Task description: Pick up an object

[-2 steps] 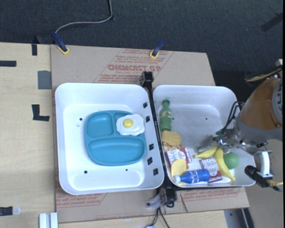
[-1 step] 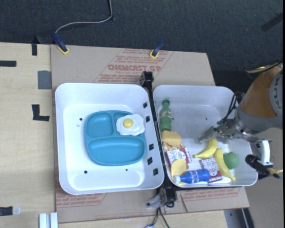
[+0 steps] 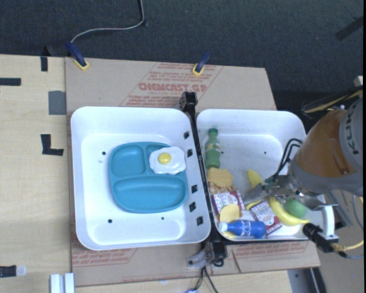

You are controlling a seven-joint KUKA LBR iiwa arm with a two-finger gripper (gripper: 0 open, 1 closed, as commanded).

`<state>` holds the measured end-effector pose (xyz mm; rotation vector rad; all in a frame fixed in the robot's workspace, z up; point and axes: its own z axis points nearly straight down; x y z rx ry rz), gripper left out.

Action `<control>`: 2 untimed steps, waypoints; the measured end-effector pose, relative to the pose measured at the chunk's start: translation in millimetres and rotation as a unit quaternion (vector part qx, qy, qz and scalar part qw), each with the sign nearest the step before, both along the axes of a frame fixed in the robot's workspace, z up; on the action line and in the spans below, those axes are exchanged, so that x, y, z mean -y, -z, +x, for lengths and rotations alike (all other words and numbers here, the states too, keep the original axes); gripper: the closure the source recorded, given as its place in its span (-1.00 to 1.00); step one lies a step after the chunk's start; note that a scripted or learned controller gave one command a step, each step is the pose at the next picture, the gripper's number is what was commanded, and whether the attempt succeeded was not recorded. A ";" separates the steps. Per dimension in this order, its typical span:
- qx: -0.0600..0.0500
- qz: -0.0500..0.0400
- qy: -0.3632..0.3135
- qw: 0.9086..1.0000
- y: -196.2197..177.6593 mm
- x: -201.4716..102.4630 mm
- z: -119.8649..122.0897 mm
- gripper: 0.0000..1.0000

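Note:
The right bin (image 3: 250,122) holds several toy foods. A green bottle (image 3: 213,148) lies by the divider, with a ridged tan cracker (image 3: 219,177) below it. A small yellow wedge (image 3: 254,177) sits mid-bin. Along the front lie a red-and-white packet (image 3: 227,200), a yellow chip (image 3: 229,213), a blue bottle (image 3: 245,227), another packet (image 3: 262,212), a banana (image 3: 285,215) and a green ball (image 3: 296,209). My gripper (image 3: 263,190) hangs low over the bin's front right, just left of the banana and beside the wedge. The arm's orange band (image 3: 320,148) covers the bin's right side.
In the left bin (image 3: 91,127) a blue divided plate (image 3: 143,179) carries a toy fried egg (image 3: 166,160) on its upper right corner. A black divider clamp (image 3: 195,163) runs between the bins. Cardboard lies under both bins, with yellow clips at its far edge.

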<state>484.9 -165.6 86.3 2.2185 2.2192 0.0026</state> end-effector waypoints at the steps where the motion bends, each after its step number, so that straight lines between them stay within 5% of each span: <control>1: 0.001 -0.001 0.001 1.000 -9.9 0.8 0.8 1.00; 2: -0.002 0.001 -0.001 1.000 -74.8 -48.1 14.6 1.00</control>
